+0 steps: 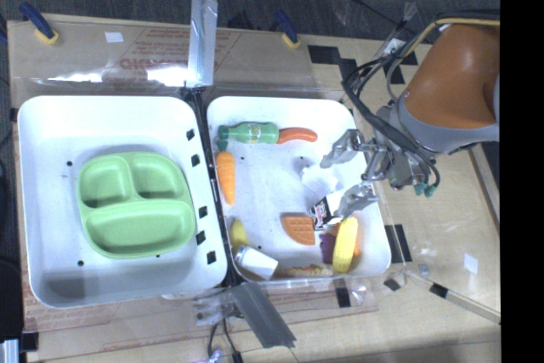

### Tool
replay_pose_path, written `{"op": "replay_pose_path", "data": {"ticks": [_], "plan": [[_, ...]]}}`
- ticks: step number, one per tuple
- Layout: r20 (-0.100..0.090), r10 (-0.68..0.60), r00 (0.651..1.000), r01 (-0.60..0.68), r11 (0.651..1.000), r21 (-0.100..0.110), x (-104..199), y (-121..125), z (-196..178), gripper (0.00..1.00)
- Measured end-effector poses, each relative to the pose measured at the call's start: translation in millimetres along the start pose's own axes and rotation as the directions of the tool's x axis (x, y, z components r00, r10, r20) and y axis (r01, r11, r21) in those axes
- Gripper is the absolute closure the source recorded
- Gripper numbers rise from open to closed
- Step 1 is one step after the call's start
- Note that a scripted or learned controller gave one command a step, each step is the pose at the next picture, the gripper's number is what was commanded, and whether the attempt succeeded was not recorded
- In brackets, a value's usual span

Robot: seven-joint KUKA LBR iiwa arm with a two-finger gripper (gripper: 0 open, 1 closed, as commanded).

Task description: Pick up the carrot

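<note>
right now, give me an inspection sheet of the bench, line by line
surface: two white bins side by side, left bin, right bin
job's things: carrot lies at the right bin's left wall, untouched
clutter: green tray in the left bin; green bottle, waffle, corn in the right bin
grippers: gripper open over the right bin's right side, holding nothing
cables: black cables loop beside the wrist
surroundings: blue clamps on the bench's far edge
</note>
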State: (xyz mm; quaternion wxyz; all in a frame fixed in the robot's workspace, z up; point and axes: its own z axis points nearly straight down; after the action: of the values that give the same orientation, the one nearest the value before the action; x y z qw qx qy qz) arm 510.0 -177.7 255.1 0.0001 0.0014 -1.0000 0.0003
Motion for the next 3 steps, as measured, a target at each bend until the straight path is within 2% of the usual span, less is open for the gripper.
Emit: {"op": "replay_pose_path", "data": {"ticks": [1, 2, 3], "plan": [[-0.008, -0.138, 0.99, 0.138, 0.99, -0.005, 10, -12, 116, 0.0], [0.0, -0.298, 0.955, 0.298, 0.955, -0.003, 26, 59, 155, 0.0], [0.001, -0.305, 0.952, 0.305, 0.952, -0.001, 25, 60, 145, 1.0]]}}
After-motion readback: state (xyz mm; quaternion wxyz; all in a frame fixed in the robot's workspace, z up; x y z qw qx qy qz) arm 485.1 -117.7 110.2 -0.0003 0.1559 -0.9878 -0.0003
